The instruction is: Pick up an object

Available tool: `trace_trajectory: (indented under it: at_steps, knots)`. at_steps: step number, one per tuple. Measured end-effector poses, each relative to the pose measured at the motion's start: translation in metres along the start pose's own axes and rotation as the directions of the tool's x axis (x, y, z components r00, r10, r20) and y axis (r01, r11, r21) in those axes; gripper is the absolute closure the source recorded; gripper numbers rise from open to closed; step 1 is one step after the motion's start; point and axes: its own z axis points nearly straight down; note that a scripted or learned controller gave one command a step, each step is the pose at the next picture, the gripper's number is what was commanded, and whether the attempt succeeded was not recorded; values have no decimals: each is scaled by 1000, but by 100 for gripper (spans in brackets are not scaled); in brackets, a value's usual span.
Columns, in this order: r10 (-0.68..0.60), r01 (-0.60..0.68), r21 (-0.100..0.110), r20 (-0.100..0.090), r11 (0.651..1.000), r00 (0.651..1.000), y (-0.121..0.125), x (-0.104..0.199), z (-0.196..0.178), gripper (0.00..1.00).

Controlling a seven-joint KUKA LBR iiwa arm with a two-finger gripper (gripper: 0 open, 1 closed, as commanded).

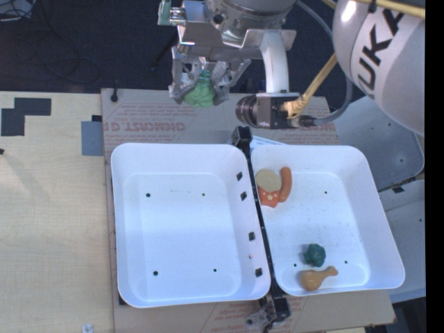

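Note:
My gripper (pixel 202 89) hangs high above the back edge of the left bin (pixel 132 186), shut on a light green lumpy object (pixel 202 93) that shows between its fingers. In the right bin (pixel 368 207) lie a round tan piece on a red base (pixel 268 188) with an orange sausage (pixel 285 180) against it. A dark green broccoli-like piece (pixel 314 254) and a tan chicken drumstick (pixel 317 277) sit near that bin's front.
The two white bins rest on a cardboard sheet (pixel 146 122) on a pale wooden bench (pixel 48 207). The arm's grey body (pixel 381 40) fills the upper right, with a black cylinder and a yellow cable (pixel 267 111) below the wrist.

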Motion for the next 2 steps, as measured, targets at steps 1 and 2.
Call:
trace_trajectory:
  at_steps: [1, 2]
  knots:
    - [-7, 7, 5, 1, 1000, 1000, 0, 1, -9, 100]
    - [-15, 15, 11, 3, 1000, 1000, -1, 2, -18, 100]
